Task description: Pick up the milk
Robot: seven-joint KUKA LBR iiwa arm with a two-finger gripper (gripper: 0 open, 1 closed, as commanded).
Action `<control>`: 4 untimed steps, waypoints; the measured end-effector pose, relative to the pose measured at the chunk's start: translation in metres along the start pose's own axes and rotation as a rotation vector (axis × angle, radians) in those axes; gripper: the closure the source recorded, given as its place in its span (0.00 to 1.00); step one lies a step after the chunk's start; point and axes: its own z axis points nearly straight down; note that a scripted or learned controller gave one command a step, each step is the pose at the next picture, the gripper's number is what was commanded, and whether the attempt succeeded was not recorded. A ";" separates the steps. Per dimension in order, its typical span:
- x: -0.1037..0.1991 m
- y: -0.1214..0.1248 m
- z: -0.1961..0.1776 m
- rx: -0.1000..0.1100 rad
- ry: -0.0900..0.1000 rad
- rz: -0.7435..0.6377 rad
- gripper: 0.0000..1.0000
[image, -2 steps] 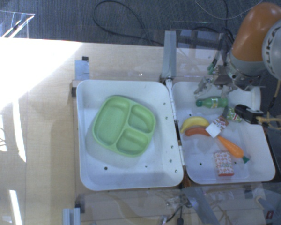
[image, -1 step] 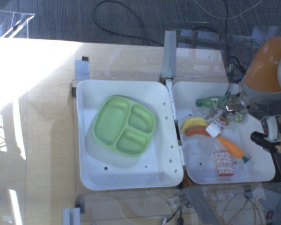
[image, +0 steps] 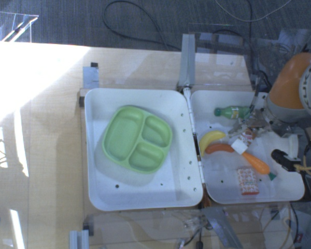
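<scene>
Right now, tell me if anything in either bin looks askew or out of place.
In the right bin, everything lies flat in a loose jumble: the green bottle is on its side near the back, and the banana, sausage and carrot crowd together. Nothing looks spilled or broken. The green tray sits rotated in the left bin.

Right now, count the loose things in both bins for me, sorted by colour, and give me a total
Green: 2, the divided plate and the bottle
Yellow: 1, the banana
Orange: 2, the sausage and the carrot
White and red: 2, the milk and the box
Total: 7
</scene>
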 end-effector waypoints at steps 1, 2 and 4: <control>-0.030 -0.028 -0.001 0.000 -0.001 -0.001 0.00; -0.028 -0.024 -0.012 -0.007 -0.001 -0.005 1.00; 0.024 -0.024 -0.130 0.003 0.000 -0.379 1.00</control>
